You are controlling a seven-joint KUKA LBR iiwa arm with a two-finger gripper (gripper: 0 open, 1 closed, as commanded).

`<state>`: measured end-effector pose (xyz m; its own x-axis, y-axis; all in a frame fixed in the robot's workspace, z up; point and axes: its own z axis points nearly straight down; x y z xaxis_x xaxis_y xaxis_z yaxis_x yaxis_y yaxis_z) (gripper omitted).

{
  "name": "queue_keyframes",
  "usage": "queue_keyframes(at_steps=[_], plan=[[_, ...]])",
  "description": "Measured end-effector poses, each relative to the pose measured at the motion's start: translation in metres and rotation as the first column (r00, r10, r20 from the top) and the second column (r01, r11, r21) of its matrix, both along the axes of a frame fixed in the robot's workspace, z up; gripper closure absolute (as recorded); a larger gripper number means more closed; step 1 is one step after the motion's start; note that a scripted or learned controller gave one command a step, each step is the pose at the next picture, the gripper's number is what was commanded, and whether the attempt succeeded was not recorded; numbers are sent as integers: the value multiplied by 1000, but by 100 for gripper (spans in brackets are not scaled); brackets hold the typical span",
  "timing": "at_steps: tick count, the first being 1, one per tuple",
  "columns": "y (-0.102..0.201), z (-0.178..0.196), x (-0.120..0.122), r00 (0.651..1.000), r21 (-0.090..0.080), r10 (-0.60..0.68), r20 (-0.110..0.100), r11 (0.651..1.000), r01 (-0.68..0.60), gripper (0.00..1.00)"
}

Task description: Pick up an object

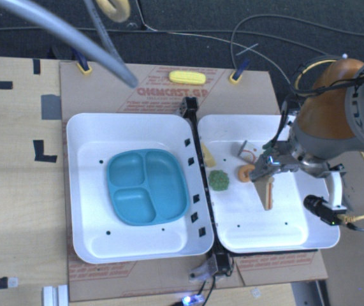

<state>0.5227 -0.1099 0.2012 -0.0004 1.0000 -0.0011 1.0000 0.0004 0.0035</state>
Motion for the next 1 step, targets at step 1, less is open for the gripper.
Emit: queue_keyframes(at_steps=[1], plan=[[0,40,1,1000,0,1,0,1000,-1,100]])
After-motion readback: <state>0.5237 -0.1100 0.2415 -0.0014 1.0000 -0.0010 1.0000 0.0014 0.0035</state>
